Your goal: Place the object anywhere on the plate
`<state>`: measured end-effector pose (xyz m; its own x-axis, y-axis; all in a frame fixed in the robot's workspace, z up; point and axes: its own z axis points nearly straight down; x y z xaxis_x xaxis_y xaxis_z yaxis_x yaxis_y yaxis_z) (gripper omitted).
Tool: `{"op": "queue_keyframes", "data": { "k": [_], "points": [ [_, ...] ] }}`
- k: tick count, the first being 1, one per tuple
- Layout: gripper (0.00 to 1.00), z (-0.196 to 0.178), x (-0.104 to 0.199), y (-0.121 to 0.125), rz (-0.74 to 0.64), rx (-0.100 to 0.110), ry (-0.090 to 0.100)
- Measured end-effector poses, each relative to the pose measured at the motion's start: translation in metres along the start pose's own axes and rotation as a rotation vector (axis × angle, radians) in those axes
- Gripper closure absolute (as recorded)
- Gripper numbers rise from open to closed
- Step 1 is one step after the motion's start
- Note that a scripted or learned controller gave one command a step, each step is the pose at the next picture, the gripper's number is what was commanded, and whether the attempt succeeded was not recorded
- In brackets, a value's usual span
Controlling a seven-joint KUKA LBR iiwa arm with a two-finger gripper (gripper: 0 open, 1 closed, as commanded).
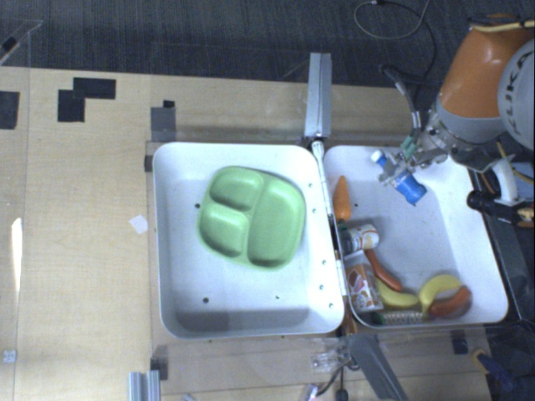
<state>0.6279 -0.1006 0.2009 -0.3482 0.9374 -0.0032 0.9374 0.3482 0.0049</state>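
Wooden table (84, 249), two white bins; green plate (252, 216) left.
Gripper (401, 167) jaws pinch small blue object (409, 188): probably light, stiff; grip its middle.

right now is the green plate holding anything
No, the green plate sits bare in the left bin; the food items lie in the right bin.

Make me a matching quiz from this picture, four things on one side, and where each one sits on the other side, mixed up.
Things:
1. green plate
2. carrot
3. banana
4. blue object

Places:
A. near the front right corner of the right bin
B. by the hand, at the back of the right bin
C. alone in the left bin
D. against the right bin's left wall

Pairs: 1-C, 2-D, 3-A, 4-B
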Motion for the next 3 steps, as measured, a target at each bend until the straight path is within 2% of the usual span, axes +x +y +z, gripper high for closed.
{"op": "queue_keyframes", "data": {
  "k": [1, 2, 3],
  "points": [
    [1.0, -0.001, 0.088, 0.013, -0.103, 0.001, 0.002],
    [1.0, 0.016, 0.175, 0.055, -0.329, 0.0, 0.003],
    [0.0, 0.016, 0.174, 0.055, -0.329, -0.001, 0.003]
  ]
}}
